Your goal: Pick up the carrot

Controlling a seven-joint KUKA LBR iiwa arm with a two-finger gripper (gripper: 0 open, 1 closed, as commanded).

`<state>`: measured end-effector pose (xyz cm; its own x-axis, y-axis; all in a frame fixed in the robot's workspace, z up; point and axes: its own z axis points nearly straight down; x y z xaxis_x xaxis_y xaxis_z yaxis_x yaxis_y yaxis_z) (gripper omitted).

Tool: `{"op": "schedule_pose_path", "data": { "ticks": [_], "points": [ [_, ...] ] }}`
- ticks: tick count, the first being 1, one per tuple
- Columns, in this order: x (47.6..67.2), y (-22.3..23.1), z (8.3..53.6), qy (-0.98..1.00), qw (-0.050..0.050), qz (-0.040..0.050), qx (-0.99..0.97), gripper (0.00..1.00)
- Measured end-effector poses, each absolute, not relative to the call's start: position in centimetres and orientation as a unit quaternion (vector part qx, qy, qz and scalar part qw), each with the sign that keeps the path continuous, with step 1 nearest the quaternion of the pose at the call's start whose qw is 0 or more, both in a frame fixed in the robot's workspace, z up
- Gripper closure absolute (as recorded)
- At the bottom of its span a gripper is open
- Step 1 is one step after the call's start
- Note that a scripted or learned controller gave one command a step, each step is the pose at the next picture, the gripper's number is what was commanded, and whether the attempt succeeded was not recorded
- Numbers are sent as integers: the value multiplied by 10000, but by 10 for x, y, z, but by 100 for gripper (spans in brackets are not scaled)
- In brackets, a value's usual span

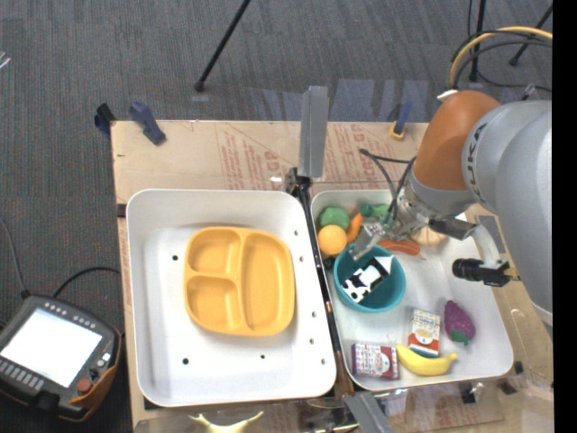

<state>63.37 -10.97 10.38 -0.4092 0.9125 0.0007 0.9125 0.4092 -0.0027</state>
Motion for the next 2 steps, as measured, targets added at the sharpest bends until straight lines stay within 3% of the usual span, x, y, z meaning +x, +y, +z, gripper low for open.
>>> {"op": "schedule_pose_path", "data": {
  "ticks": [1,2],
  "points": [
    [644,-94,89,-7505,-3,11,-6609,0],
    [643,-96,100,-7535,-10,77,-6574,100]
  ]
}}
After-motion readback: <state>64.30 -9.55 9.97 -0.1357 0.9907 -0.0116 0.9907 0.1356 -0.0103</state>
